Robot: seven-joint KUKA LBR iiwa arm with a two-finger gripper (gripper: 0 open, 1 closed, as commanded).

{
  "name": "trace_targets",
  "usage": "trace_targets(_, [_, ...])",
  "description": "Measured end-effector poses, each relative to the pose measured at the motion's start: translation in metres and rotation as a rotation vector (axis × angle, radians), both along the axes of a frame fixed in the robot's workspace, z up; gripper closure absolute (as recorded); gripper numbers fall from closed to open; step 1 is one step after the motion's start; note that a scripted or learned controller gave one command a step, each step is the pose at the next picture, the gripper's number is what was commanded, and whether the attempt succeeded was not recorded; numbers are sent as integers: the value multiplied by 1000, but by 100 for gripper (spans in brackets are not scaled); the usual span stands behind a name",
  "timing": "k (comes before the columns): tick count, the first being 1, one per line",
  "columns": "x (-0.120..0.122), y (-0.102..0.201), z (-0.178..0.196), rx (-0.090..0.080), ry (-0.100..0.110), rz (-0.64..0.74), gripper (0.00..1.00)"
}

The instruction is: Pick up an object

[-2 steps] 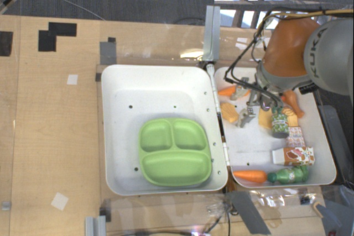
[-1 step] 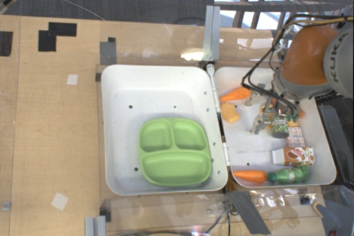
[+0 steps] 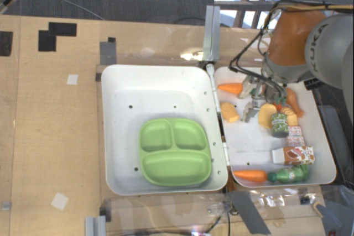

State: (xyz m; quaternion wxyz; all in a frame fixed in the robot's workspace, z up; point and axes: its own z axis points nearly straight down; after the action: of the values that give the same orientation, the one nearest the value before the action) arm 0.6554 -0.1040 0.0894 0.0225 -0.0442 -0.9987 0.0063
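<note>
The tool point(image 3: 253, 103) hangs low in the right bin point(image 3: 326, 174), upper centre-right of frame, jaws slightly apart and gripping nothing, positioned to approach the yellow wedge point(image 3: 229, 113) just left.

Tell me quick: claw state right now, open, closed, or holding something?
Claw: cannot be told. It is low in the right bin, among the toy food.

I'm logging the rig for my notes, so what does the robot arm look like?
The arm is a rounded grey casing with dark KUKA lettering and a broad orange band above the wrist. Thin black cables loop beside it, down to a small metallic gripper.
</note>
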Motion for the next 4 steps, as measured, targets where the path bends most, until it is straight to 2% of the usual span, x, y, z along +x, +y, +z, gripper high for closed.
trace_targets(1, [-64, -86, 0, 15, -58, -17, 0])
trace_targets(2, [-157, -79, 2, 9, -60, 84, 0])
trace_targets(3, [-158, -38, 2, 6, -67, 71, 0])
trace_targets(4, [-66, -11, 0, 11, -63, 34, 0])
